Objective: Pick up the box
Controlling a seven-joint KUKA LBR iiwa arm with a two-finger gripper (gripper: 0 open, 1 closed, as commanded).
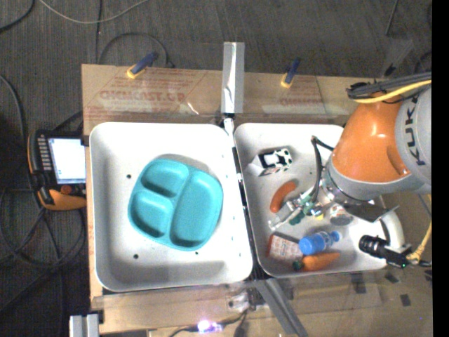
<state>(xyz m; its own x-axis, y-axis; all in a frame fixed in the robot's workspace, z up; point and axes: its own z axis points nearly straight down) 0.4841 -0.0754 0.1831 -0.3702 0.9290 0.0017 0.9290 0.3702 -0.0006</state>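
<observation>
We see gripper (303,209) low in right bin (256,188), lower right of frame, claw state unclear (cannot tell). Box (283,246) lies flat below it, beside bottle (317,242). We judge pick not yet done.

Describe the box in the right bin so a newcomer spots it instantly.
Start at the right bin, then go to its near edge. The box lies flat there, left of the blue bottle and above the carrot. It is the only flat, rectangular item, red and white.
</observation>
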